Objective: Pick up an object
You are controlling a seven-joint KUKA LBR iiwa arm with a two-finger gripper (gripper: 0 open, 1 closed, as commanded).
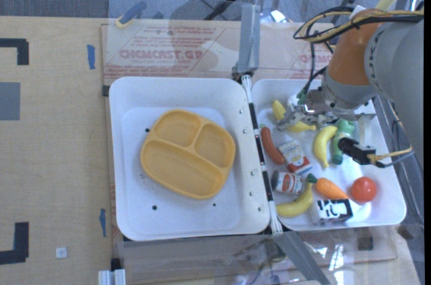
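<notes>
A grey KUKA arm with an orange wrist band reaches into the right bin (394, 206), its gripper (291, 116) low at about eleven o'clock in that bin, among the toy food. Whether the pincer is apart or together cannot be told from this slant. Candidates lie close: a small yellow piece (279, 108) just beside it, a sausage (273, 145) at seven o'clock of the gripper and a curved banana (324, 144) at four o'clock. A clean pick likely means settling squarely over one item — the crowding invites a glancing grab. The pieces look like smooth, glossy plastic; the tomato (363, 188) is round and apt to roll, the carrot (330, 188) tapered. In the left bin (128, 209) sits a matte orange divided plate (188, 153).
</notes>
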